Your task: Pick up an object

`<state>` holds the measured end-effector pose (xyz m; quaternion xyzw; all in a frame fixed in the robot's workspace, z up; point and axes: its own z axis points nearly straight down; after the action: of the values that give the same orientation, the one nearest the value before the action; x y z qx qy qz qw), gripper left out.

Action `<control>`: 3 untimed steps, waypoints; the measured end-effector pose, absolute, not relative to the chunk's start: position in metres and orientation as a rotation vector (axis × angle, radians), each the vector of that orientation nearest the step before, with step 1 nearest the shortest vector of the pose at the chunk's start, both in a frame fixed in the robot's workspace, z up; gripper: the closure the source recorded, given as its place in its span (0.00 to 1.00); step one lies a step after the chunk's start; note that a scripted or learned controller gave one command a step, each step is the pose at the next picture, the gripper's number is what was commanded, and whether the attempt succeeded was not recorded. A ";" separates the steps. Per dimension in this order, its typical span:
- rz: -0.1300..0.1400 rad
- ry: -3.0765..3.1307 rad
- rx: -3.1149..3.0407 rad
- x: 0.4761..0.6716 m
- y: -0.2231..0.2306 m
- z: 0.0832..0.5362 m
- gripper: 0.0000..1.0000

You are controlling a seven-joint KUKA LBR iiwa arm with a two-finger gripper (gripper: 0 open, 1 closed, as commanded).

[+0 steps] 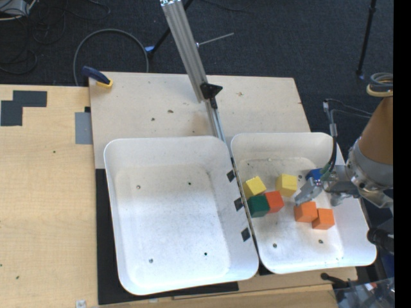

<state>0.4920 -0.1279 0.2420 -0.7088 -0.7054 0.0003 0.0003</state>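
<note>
Camera view: orange block (306, 211) just below gripper (313, 189).

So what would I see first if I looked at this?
Probably the bright blocks in the right bin: two yellow ones, a green one touching an orange one, and two more orange ones side by side. The grey arm reaches in from the right, its tool just above them.

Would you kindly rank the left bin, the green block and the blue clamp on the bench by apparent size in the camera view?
1. left bin
2. green block
3. blue clamp; roughly block-sized, and farther from the camera, so this order is unsure.
</note>
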 end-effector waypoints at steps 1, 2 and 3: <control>0.001 -2.222 -2.213 0.558 -0.126 0.125 0.00; -0.002 -2.220 -2.220 0.558 -0.128 0.140 1.00; -0.001 -2.217 -2.222 0.557 -0.128 0.139 0.00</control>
<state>0.5572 -0.1281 0.1392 -0.7079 -0.7063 -0.0003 0.0013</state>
